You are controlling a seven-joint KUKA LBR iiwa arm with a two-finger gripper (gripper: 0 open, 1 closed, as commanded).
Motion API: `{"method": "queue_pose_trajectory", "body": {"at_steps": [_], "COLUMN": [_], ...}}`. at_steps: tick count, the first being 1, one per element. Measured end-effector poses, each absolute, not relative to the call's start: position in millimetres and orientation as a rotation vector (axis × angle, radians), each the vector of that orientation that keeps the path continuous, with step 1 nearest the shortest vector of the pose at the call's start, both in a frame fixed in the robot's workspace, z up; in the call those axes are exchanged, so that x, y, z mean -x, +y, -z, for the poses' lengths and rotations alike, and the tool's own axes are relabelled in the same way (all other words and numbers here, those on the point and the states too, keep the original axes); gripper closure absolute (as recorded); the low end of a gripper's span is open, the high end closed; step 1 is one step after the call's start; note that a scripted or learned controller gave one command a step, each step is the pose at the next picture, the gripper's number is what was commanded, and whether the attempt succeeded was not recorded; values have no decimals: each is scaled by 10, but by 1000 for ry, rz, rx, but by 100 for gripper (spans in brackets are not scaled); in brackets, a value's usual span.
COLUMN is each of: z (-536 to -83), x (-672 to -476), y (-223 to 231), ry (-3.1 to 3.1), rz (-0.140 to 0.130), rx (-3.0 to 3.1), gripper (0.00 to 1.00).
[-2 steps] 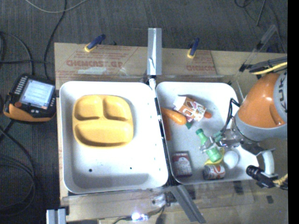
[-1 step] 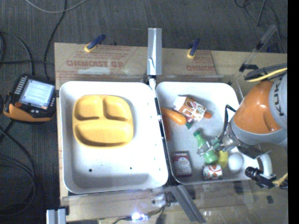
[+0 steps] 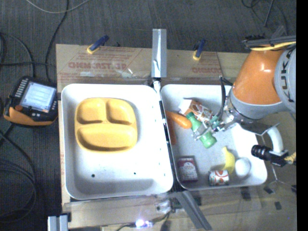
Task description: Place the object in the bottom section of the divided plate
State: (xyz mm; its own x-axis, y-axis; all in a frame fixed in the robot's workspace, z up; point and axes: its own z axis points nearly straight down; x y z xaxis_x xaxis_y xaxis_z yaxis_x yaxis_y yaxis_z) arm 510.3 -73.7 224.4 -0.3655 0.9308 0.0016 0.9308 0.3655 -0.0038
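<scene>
1. The yellow divided plate (image 3: pixel 107 124) looks like smooth, matt plastic.
2. Both white bins (image 3: pixel 67 143) seem glossy plastic.
3. The bench (image 3: pixel 120 64) looks like brown board, matt.
4. The arm's orange band (image 3: pixel 260 76) is shiny.

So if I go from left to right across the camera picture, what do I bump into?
Screen box → yellow divided plate → carrot → green bottle → banana → orange and grey arm.

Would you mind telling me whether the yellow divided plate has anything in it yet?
Empty. All three sections of the divided plate show bare yellow; it sits alone in the left bin.
</scene>
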Motion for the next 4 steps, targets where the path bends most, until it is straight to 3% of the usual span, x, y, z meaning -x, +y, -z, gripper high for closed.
{"method": "queue_pose_trajectory", "body": {"at_steps": [2, 3, 4], "z": [-2044, -2047, -2941], "x": [-5845, -5847, -5527], "y": [671, 665, 1119], "ry": [-2660, -2660, -2618], "rz": [-9, -10, -10], "rx": [1666, 1668, 1735], "gripper": [100, 0, 0]}}
